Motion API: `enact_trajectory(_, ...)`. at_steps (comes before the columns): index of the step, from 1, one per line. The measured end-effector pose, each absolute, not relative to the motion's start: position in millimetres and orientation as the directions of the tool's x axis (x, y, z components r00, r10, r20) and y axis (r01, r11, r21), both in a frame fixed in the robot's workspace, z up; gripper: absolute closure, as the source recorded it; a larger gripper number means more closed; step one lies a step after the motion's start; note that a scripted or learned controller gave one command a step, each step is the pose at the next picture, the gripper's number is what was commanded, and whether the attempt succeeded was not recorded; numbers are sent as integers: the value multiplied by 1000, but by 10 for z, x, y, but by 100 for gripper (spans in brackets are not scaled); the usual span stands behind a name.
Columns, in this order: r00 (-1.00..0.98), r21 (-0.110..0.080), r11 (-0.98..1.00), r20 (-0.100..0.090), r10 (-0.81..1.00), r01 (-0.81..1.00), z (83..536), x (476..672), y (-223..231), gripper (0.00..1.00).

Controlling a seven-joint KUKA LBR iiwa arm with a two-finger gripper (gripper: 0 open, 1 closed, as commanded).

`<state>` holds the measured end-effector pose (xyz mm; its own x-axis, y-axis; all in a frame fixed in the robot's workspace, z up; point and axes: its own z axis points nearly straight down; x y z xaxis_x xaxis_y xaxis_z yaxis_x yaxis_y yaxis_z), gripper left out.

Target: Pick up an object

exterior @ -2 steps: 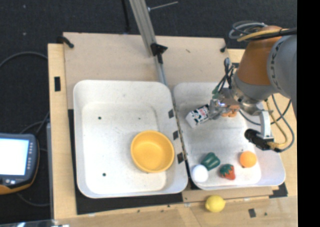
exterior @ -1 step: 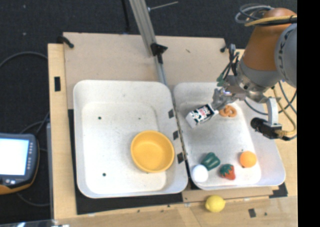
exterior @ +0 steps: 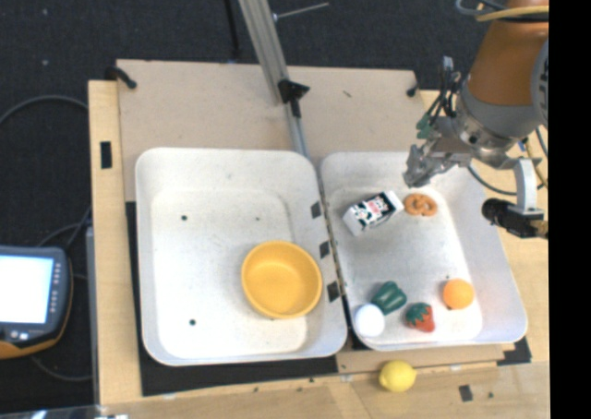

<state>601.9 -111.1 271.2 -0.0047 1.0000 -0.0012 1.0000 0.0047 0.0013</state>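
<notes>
White plastic forms the two shallow bins that sit side by side on the tan tabletop [exterior: 203, 108]. Far left, off the tabletop, a small screen device [exterior: 28, 297] lies on the dark floor. The left bin [exterior: 185, 196] holds a yellow bowl [exterior: 282, 279], upright, near its lower right corner. A grey metal pole [exterior: 263, 34] slants down from the top toward the gap between the bins.

The right bin [exterior: 480, 260] carries the rest. A black-and-white milk carton [exterior: 372, 211] lies on its side in the upper part, with a small orange pretzel-like piece [exterior: 421, 205] just beside it on the right. Along the lower edge sit a white ball [exterior: 369, 321], a green piece [exterior: 389, 297] close above it, a red strawberry [exterior: 421, 317] and an orange fruit [exterior: 457, 293] further right. A yellow lemon [exterior: 397, 376] rests outside the bin on the tabletop, below it.

The gripper [exterior: 420, 171] hangs over the upper part of the right bin, just above the pretzel-like piece; nothing is visibly between its fingers, and I cannot tell whether they are spread or pressed together.
</notes>
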Motion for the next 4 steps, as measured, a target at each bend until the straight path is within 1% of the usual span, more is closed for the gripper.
enact_trajectory(1,-5,3,5,-1,1000,1000,2672,6144,-587,100)
enact_trajectory(2,-6,-1,6,0,1000,1000,2494,6111,-30,100)
enact_trajectory(3,-6,1,6,1,1000,1000,2517,6096,416,100)
enact_trajectory(4,-6,-1,6,-1,1000,1000,2377,6004,897,100)
